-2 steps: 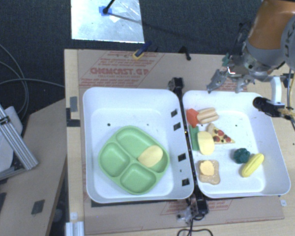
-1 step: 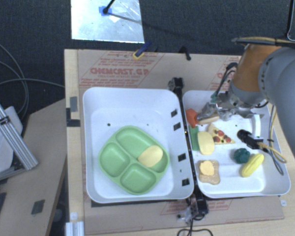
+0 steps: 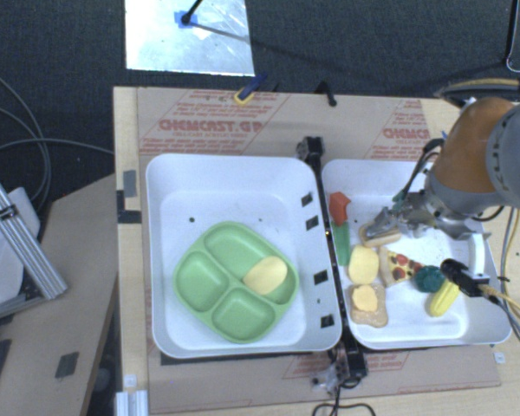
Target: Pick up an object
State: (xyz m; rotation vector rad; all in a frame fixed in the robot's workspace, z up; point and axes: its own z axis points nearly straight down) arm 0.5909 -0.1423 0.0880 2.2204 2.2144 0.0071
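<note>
My gripper (image 3: 374,230) hangs low over the right bin (image 3: 364,176), left of its middle, and nothing shows between its tips. Just below it lies a pale yellow lump (image 3: 363,264), with a pizza slice toy (image 3: 400,267) to that lump's right. Up and to the left of the gripper a red-orange piece (image 3: 338,204) sits above a green strip (image 3: 341,243) along the bin's left wall. A toast slice with a yellow top (image 3: 367,303), a teal lump (image 3: 429,277) and a yellow corn-like piece (image 3: 443,298) lie nearer the front.
The left bin (image 3: 182,189) holds a green divided plate (image 3: 215,271) with a yellow oval piece (image 3: 265,275) in its right compartment. The arm (image 3: 481,159) reaches in over the right bin's back right corner. A black clip (image 3: 310,148) sits where the bins meet.
</note>
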